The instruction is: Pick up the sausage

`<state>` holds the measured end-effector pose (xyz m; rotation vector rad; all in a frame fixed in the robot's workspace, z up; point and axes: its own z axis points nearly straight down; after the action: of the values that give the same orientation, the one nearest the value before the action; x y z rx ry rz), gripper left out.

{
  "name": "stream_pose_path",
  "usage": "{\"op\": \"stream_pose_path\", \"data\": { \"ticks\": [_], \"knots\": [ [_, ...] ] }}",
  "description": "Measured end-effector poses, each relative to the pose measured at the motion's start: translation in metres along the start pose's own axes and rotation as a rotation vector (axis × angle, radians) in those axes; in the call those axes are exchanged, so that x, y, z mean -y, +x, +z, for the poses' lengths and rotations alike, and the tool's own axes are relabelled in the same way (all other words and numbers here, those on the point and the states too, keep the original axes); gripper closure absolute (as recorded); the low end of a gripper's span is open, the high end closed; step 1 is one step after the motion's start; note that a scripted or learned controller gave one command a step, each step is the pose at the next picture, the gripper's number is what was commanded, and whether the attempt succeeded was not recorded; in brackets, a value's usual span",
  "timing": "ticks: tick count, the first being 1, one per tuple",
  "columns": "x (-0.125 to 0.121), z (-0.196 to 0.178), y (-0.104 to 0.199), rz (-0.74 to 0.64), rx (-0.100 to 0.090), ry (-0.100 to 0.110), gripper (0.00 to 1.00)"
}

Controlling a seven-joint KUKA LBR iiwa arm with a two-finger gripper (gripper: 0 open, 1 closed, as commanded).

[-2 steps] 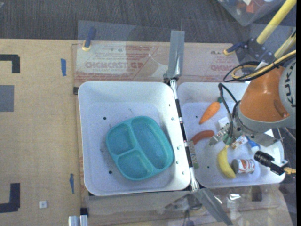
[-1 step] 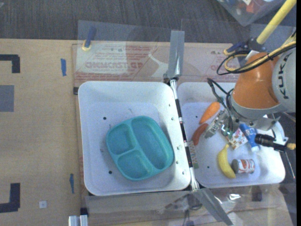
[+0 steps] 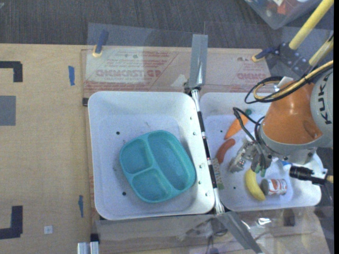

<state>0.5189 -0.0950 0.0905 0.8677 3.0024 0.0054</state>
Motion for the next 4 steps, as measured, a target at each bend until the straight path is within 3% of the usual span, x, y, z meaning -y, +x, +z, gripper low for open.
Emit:
{"op": "stream_pose_path", "data": {
  "ticks": [1,2,3,4],
  "knots": [
    [-0.024,-0.144,-0.046,-0.208,-0.009,0.003,1.0],
    [-0.092,-0.094,-0.049,-0.112,-0.01,0.004,1.0],
    [-0.005,-0.114,-0.017,-0.099,-0.012,0.006,1.0],
    [-0.148,-0.094,0.01,0.161,-0.009,0.005,1.0]
  ]
}}
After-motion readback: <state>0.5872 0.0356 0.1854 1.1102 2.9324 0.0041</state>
